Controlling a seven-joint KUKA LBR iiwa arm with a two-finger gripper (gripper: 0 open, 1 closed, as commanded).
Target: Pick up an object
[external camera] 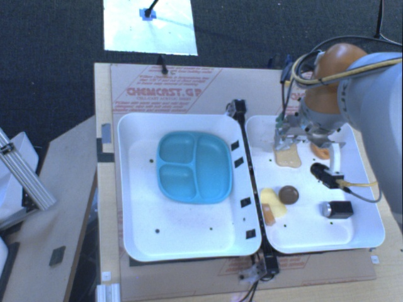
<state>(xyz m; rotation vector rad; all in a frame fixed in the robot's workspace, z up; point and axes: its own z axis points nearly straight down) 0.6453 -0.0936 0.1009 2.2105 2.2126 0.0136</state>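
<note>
Claw (286, 137) sits low in the far-left part of the right bin (365, 231), right over the tan slice (288, 158); we can't tell its opening or any hold. Slice looks light, flat, soft; we'd pinch across its edges

Right bin (371, 231) is crowded around my tool (284, 137): tan slab (288, 158) just under it, brown disc (289, 195) and black block (338, 209) nearer the front rim.
</note>
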